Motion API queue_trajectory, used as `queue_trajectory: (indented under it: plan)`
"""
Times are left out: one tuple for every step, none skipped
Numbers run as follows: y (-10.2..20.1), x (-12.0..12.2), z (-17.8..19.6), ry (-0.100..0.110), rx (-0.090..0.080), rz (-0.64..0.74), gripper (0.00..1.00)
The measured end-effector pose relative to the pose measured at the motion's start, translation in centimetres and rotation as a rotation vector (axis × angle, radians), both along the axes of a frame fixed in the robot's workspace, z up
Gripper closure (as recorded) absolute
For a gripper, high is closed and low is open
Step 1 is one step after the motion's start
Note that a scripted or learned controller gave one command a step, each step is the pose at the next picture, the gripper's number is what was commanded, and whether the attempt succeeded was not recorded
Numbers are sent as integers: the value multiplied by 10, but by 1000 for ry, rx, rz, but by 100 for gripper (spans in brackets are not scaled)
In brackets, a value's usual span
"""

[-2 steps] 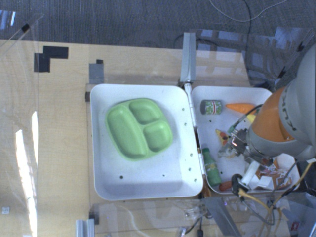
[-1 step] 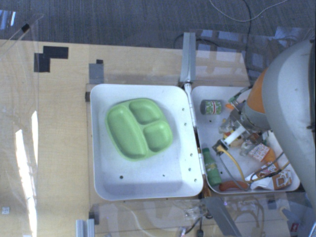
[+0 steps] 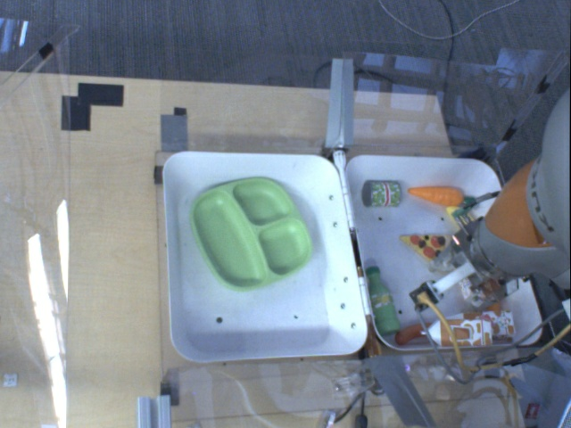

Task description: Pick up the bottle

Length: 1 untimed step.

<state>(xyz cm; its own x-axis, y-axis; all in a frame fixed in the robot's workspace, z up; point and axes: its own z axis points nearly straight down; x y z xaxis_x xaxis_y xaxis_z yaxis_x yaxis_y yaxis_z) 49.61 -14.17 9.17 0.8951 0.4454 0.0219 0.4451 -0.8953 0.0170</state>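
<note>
We see the green bottle (image 3: 382,300) lying on its side along the left wall of the right bin (image 3: 397,169), near its front corner. The gripper (image 3: 482,279) hangs over that bin's right side, apart from the bottle. We cannot tell whether the claw is spread or closed.

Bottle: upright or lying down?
Lying down. The green bottle lies lengthwise on the floor of the right bin, along its left wall.
</note>
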Motion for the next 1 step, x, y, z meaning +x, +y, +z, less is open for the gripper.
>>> queue_trajectory:
  plan:
    - [36,102,-4,20,5,76,0]
